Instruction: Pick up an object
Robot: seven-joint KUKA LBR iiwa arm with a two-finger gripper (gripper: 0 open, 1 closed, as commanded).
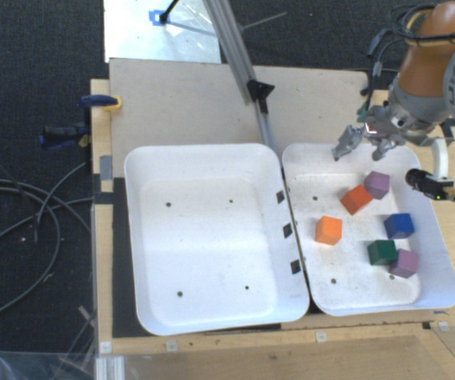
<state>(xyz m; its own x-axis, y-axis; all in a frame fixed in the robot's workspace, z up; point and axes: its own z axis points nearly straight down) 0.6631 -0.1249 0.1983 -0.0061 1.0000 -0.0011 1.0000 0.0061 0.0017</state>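
Several small blocks lie in the right bin (314,169): a purple block (377,184), a red-orange block (356,199) touching it, an orange cube (328,230), a blue cube (399,226), a green cube (382,252) and a second purple cube (404,263). My gripper (362,157) hovers over the far edge of the right bin, just beyond the purple block. Its fingers are spread apart, open, with nothing between them.
The left bin (144,180) sits beside the right one, with black clips along their shared rim. A slanted metal pole (235,46) crosses the back of the bench. A blue-and-yellow clamp (100,101) grips the bench's left edge. Cables lie on the floor at left.
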